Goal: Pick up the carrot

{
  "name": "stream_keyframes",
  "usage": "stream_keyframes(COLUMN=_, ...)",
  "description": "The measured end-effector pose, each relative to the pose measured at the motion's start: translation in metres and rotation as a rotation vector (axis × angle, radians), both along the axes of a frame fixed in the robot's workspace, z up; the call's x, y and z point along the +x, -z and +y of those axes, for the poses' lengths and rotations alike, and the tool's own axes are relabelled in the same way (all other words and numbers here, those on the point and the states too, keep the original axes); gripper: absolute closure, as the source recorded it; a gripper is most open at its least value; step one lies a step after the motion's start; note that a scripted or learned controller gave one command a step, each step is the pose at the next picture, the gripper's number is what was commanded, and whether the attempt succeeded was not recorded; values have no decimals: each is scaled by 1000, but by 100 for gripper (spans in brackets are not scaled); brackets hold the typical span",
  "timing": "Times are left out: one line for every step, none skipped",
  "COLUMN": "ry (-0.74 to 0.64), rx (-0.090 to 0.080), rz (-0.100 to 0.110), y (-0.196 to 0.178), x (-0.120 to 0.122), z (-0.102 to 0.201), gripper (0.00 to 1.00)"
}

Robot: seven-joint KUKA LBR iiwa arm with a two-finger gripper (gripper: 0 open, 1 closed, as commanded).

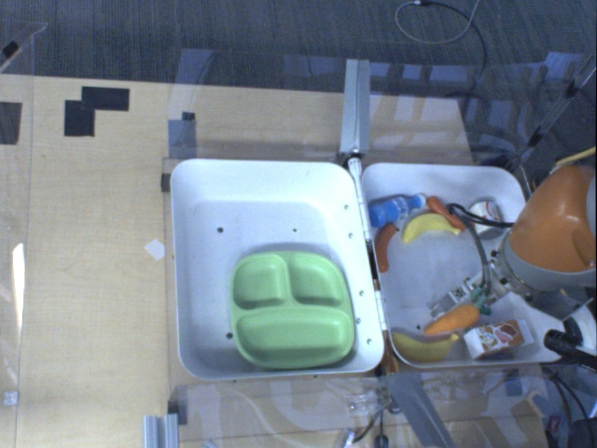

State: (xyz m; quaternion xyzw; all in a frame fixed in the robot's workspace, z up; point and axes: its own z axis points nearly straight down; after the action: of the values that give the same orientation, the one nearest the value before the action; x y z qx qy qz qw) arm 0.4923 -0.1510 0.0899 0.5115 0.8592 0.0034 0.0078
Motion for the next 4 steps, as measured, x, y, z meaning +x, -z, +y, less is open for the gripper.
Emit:
stream_keyframes(ry=119, rx=1, rz=0, y=0, x=-1, z=45, gripper=0)
stream_keyframes(ry=1, rx=-1, rz=2, y=0, x=-1, z=-6, gripper=0)
stream_keyframes(ry=-134, rx=-2, rz=9, y=-37, x=-3, z=-42, gripper=0)
stream_keyframes(ry=-499, rx=-8, rz=4, y=0, x=42, z=1, gripper=0)
